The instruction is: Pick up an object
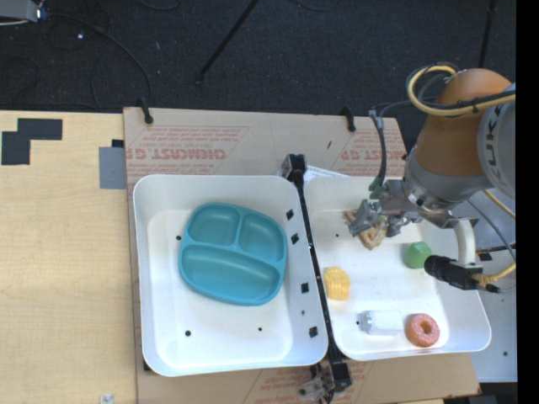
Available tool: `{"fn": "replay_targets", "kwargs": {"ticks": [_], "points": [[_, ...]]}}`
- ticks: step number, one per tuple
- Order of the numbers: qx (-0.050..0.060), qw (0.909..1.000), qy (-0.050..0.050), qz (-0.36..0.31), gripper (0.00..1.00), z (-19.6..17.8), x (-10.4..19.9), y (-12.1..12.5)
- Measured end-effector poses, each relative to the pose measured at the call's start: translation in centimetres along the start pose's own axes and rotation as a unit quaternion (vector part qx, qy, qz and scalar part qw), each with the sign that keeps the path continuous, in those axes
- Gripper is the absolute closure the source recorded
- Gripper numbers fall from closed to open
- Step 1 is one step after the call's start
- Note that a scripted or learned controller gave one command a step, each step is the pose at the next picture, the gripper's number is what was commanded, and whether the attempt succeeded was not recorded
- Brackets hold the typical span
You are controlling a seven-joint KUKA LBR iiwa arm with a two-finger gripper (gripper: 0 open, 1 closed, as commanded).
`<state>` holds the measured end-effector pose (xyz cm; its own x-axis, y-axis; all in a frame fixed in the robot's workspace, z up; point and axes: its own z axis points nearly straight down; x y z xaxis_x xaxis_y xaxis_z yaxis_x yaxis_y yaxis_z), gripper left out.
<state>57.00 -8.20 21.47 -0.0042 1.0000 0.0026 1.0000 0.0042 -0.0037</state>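
Observation:
My gripper [368,220] is low over the upper left part of the right bin [472,331]. A small tan and brown object [371,239] lies right under and against its tip; whether it is gripped I cannot make out. To the right of it sits a green block [415,254]. A yellow object [337,283] lies near the bin's left wall. Along the front of the bin rest a pale small bottle [376,323] and a pink donut [423,330].
The left bin [160,343] holds a teal divided plate [233,252]. A black divider [307,259] runs between the two bins. The arm's grey and orange body [459,141] and its cables [459,272] hang over the right bin's right side.

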Motion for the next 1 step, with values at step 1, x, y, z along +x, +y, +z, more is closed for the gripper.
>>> {"fn": "replay_targets", "kwargs": {"ticks": [1], "points": [[0.0,1.0,0.0,-0.001,1.0,-1.22,5.11,-1.66]]}}
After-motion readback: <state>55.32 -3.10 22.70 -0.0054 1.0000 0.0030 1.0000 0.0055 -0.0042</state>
